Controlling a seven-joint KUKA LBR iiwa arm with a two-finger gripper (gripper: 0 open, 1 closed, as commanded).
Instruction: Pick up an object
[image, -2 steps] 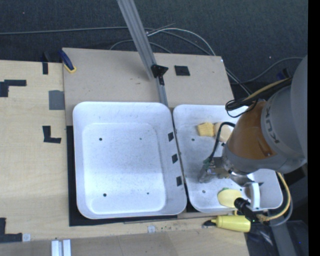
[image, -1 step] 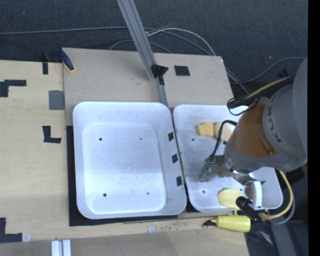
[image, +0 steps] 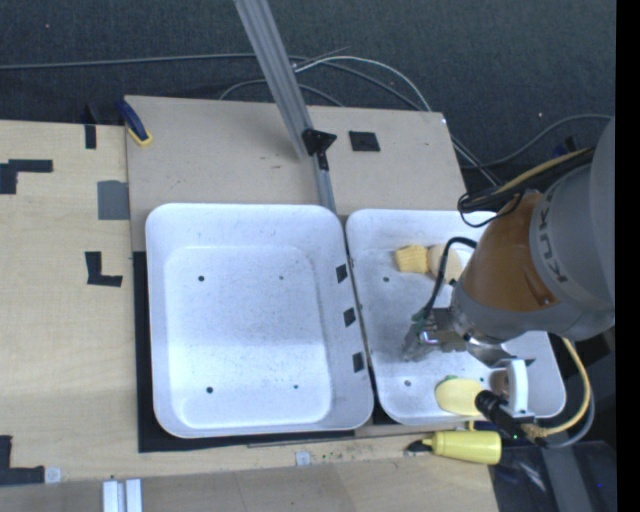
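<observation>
The left bin offers wide free floor. In the right bin, the arm and two yellow objects crowd the space.

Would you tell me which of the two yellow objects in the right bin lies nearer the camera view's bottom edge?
The rounded pale yellow object at the right bin's lower end; the other, a darker yellow piece, sits near the bin's top.

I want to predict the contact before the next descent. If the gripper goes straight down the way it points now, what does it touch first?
Probably the bare floor of the right bin. The gripper hangs over it, between the yellow block and the yellow object, though height is unclear.
</observation>
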